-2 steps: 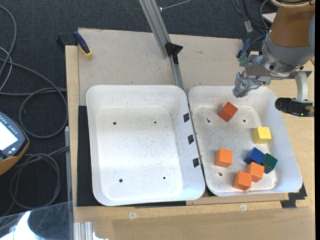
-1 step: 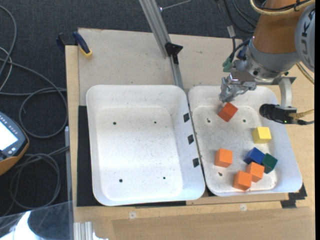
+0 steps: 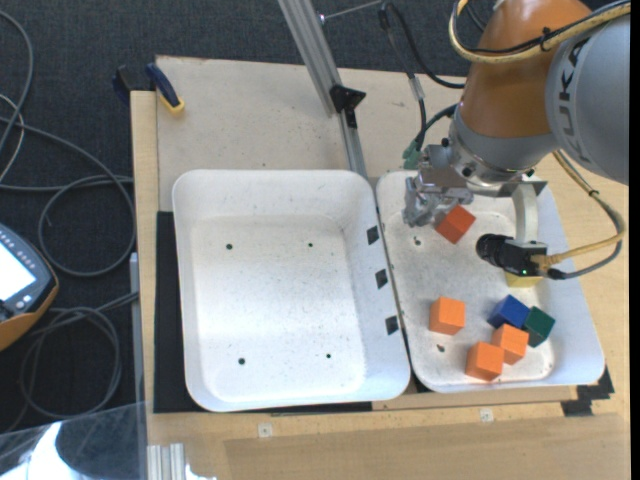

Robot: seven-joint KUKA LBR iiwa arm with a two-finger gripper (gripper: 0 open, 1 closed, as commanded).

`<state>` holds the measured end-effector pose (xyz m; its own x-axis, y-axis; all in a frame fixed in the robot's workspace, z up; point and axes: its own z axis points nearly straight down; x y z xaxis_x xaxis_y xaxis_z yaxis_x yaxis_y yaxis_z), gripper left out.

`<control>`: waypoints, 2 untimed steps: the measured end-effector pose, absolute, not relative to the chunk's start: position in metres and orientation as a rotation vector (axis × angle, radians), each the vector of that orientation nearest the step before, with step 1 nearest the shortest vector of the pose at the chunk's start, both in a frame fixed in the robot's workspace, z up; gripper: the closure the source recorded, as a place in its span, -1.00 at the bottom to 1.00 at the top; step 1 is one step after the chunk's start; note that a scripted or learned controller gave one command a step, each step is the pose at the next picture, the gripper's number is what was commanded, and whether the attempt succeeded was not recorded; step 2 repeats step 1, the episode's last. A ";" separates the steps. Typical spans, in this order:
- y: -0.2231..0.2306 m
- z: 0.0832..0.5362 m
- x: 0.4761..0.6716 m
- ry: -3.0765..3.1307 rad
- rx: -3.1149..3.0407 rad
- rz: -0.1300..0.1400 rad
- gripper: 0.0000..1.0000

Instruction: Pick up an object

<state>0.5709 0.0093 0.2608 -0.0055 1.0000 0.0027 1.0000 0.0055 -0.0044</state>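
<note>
Two bins on counter (image 3: 250, 98): left bin (image 3: 270, 288) roomy; right bin (image 3: 570, 338) holds four cubes (image 3: 490, 333) near front edge. Arm overhead from right, tool (image 3: 438, 211) clamped on orange cube (image 3: 456, 224), raised.

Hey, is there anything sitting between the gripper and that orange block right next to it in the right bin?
Nothing visible does. The gripper is right beside the tilted orange block in the right bin, with no object between them. The other blocks lie further toward the bin's near end.
</note>
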 end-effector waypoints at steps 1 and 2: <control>0.062 0.243 0.560 -2.225 -2.211 0.002 1.00; 0.062 0.243 0.560 -2.225 -2.211 0.002 1.00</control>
